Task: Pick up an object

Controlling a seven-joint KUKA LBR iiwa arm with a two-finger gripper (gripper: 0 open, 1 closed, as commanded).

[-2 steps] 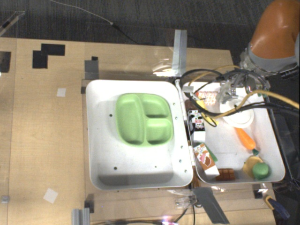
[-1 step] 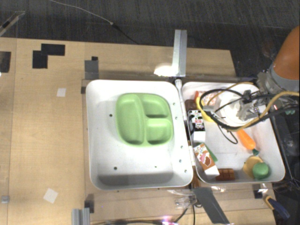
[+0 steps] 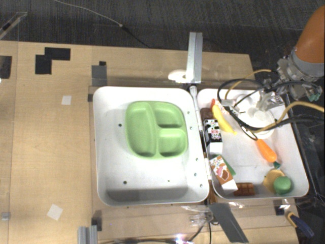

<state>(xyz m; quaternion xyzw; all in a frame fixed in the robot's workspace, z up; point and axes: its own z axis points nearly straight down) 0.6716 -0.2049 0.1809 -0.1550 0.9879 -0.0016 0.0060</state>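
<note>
the gripper [image 3: 265,101], fingers' state unclear, hangs over the right white bin [image 3: 299,156]. just beside it, the long yellow plastic banana [image 3: 222,117] points from 11 to 5 o'clock.

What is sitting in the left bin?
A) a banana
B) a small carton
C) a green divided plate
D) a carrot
C: the green divided plate lies alone in the left bin, while the banana, carrot and small carton all lie in the right bin.
</note>
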